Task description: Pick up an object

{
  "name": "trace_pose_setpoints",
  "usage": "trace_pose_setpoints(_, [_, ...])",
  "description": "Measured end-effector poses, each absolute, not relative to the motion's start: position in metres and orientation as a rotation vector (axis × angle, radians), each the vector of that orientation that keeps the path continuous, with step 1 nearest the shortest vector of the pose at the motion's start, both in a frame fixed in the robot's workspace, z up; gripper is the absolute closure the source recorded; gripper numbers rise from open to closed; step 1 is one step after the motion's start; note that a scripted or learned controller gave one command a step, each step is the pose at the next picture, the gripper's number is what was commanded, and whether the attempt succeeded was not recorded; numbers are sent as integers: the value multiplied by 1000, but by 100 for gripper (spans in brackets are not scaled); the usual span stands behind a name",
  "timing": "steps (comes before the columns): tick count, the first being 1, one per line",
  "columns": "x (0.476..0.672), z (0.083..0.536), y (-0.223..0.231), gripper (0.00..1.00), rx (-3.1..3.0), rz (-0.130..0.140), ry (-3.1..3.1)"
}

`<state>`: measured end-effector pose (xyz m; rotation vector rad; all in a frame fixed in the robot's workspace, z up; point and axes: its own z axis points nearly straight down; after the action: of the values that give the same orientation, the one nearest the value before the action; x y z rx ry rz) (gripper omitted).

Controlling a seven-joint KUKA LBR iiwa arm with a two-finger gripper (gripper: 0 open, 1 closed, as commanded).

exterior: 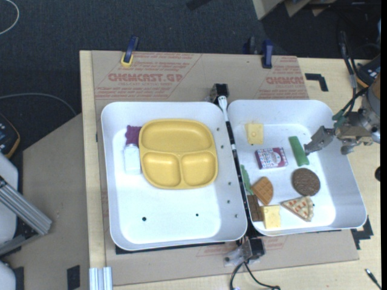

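Note:
My gripper (331,144) hangs over the right side of the right bin (347,193), open, with nothing between its fingers. One fingertip (315,142) sits just right of a green stick (297,150). Below lies a round brown cookie (305,181). Further left are a maroon packet (270,157), a yellow cheese cube (255,133), a waffle piece (263,190), a pizza slice (299,208) and a second yellow block (272,217).
The left bin (163,222) holds a yellow divided plate (179,153), a purple item (133,134) and a small white bottle (131,159). A thin green strip (244,177) and a brown bar (254,208) lie along the right bin's left wall.

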<state>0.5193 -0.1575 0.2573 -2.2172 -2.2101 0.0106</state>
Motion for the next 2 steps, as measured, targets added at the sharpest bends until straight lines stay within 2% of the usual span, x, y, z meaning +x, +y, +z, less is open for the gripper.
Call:
trace_pose_setpoints(1, [522, 263, -157, 0, -2221, 0, -2221])
trace_pose_setpoints(2, [516, 215, -149, 0, -2217, 4, -2217])
